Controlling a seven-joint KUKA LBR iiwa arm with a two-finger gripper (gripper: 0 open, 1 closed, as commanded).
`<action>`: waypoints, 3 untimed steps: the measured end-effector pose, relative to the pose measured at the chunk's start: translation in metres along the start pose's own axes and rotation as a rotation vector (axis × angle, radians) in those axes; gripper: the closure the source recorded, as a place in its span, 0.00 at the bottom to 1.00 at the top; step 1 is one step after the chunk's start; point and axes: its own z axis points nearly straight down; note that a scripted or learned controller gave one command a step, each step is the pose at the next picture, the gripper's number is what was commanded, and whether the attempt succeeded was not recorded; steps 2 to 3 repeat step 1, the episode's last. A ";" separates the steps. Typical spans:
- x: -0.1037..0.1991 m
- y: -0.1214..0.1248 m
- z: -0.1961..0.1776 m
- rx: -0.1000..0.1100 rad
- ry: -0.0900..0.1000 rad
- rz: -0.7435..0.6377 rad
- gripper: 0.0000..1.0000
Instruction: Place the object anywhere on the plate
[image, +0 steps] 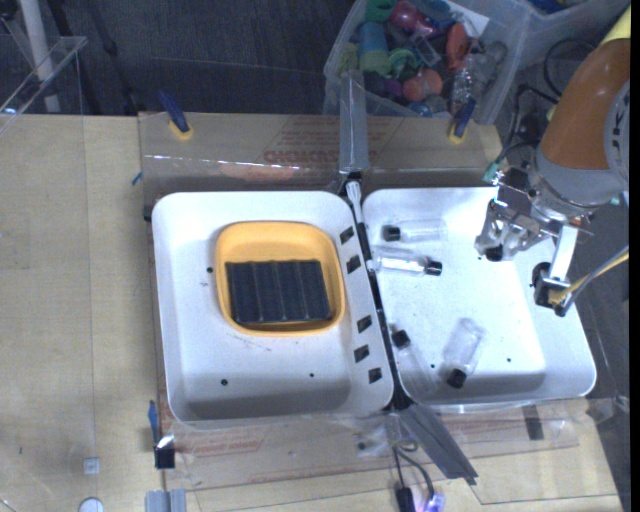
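The fingers (492, 240) hover above the right bin (520, 345); their spread cannot be told.

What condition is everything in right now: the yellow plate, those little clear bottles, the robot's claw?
Yellow square plate: in the left bin, carrying a dark ridged block.
Three clear plastic vials with black caps: lying on their sides in the right white bin.
Tool: above the right bin, holding nothing visible.

The pale wooden bench (70, 300) carries 2 shallow white bins side by side: the left bin (185, 380) and the right bin (560, 370), touching along their inner edges.
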 end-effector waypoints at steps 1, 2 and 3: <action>0.000 0.000 0.000 -0.001 0.000 0.001 0.00; 0.000 0.000 0.000 -0.001 0.000 0.001 0.00; 0.000 0.000 0.000 -0.001 0.000 0.001 0.00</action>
